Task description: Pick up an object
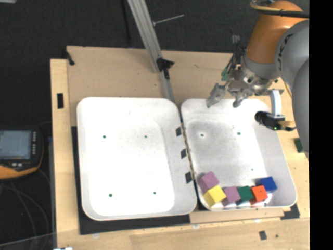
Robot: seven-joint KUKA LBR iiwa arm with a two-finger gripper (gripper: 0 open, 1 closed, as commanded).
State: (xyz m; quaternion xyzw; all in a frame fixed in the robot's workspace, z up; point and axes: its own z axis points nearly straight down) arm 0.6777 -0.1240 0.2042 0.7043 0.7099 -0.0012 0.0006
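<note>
Several small blocks lie along the near edge of the right bin [229, 139]: a purple block [208, 181], a yellow block [214, 195], a mauve block [231, 194], a green block [245, 194], an orange block [259, 193] and a blue block [267, 184]. My gripper [225, 99] hangs over the far edge of the right bin, well away from the blocks. Its two fingers stand spread apart with nothing between them.
The left bin [130, 155] sits beside the right one, with small black clips [183, 153] along the seam. A slanted metal rail [148, 33] runs down toward the bins' far junction. A handheld pendant [18, 147] lies off the bench at the left.
</note>
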